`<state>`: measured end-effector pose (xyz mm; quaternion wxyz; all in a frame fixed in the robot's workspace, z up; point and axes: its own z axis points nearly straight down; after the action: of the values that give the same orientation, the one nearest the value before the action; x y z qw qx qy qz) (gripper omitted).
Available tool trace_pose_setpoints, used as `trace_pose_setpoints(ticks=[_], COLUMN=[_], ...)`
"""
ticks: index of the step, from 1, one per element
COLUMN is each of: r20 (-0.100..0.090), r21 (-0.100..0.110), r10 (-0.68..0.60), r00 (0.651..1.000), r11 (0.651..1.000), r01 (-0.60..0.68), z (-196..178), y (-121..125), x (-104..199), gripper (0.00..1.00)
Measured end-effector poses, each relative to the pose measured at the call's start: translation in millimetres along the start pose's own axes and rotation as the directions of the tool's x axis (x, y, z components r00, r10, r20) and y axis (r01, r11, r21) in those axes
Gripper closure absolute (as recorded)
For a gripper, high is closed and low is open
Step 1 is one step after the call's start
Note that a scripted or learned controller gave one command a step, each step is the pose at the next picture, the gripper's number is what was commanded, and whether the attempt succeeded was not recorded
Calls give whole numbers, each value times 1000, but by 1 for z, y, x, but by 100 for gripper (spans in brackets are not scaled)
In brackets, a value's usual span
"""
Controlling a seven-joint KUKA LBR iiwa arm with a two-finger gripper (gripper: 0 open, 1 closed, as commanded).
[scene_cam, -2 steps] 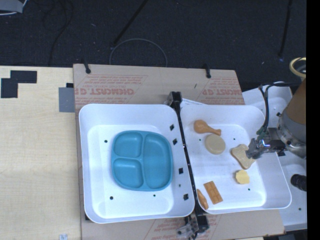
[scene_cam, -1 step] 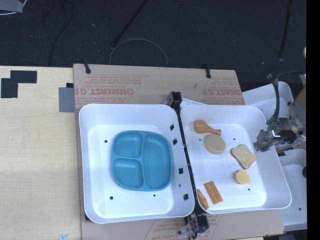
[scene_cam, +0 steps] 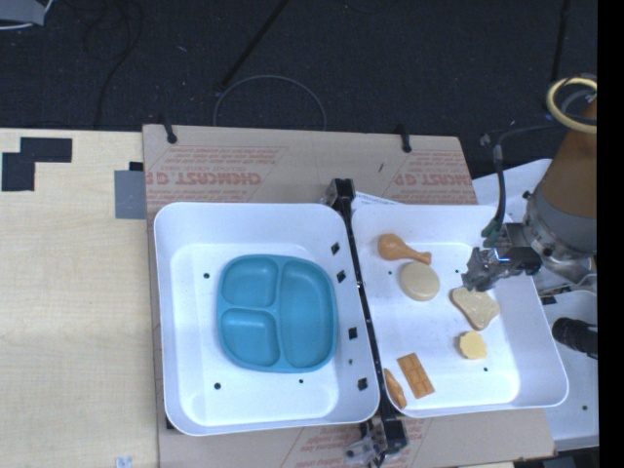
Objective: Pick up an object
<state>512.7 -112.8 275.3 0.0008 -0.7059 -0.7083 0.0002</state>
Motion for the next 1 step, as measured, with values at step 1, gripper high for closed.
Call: trace_pose_setpoints(ticks=[1], r20=[-1], r21=[1], r10=[-1], r00=[1000], r11=[1000], r01=[1], z=[9], y=[19], x=[56], gripper=[100])
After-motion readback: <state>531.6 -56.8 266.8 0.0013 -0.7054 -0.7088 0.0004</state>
